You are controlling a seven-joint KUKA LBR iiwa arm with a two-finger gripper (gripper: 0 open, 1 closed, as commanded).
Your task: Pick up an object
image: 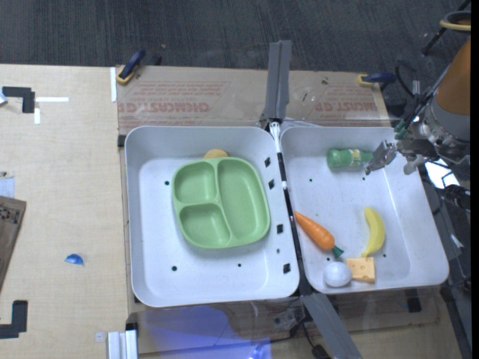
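Note:
The right bin (419, 200) holds a green bottle (346, 158) lying on its side at the back, an orange carrot (315, 230), a yellow banana (374, 232), a yellow cheese wedge (363, 269) and a white ball (337, 274). My gripper (392, 163) hangs over the bin's back right corner, just to the right of the bottle. Its fingers stand open with nothing between them, one fingertip (372, 165) close to the bottle's cap end.
In the left bin (142, 223) lies a green divided plate (221, 201), with a small orange thing (215, 154) peeking out behind it. A grey divider post (278, 81) rises between the bins at the back. Cardboard (194, 99) lies behind them.

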